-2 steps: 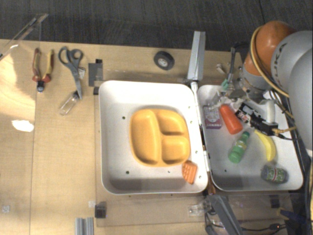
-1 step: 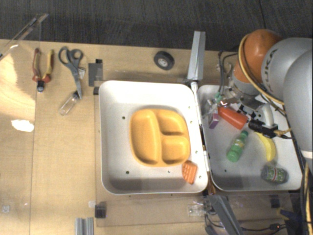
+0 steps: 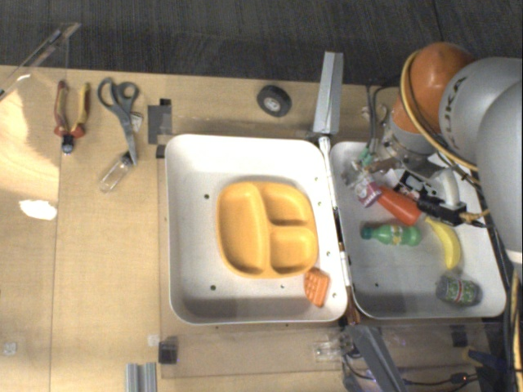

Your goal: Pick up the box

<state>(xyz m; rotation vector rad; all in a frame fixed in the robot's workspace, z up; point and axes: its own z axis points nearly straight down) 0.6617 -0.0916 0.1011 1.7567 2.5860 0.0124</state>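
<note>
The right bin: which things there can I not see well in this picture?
- Gripper: the arm's wrist covers it from above, so its fingers are hidden.
- Box: small, purple-pink, partly under the wrist; its shape is unclear.
- Dark can: label too small to read.
- Green bottle: label too small to read.
- Right bin: the arm hides its far right corner.

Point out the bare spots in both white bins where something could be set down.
Left white bin: bare floor left of the yellow divided tray, plus a strip along the near wall beside the small orange ridged piece. Right white bin: bare patch below the green bottle. Its far end, under the gripper, is crowded.
</note>
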